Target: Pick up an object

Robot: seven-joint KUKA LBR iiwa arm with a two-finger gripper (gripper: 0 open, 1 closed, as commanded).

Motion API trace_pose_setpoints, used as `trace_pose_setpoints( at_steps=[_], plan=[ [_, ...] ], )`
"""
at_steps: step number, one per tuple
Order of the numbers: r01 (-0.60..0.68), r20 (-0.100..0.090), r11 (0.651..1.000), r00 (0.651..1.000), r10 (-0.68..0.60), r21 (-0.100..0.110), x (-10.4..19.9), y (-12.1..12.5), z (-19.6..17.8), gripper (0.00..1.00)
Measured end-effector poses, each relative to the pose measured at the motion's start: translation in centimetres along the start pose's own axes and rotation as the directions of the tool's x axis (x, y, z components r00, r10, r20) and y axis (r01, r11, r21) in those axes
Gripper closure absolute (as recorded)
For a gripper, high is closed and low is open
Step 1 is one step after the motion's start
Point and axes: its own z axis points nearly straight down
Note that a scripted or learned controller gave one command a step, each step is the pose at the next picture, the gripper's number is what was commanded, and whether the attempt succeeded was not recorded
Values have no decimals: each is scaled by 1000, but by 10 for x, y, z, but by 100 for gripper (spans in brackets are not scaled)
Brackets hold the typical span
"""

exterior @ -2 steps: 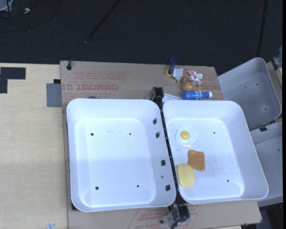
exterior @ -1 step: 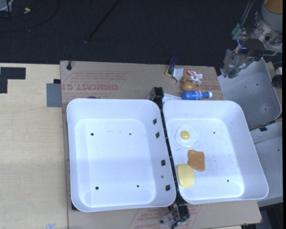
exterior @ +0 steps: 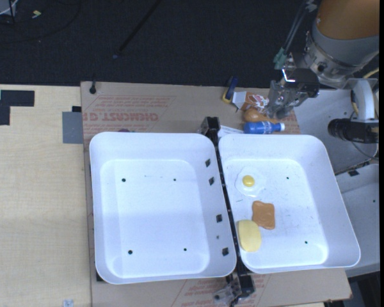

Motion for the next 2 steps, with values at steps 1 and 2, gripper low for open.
trace_pose_setpoints(
  at_steps=[1,2],
  plan=[
    [-8,4,1000,1000,8,-15,-19,-3,-104,100],
    [-15,6,1000,1000,15,-5,-104,18,-124,100]
  ],
)
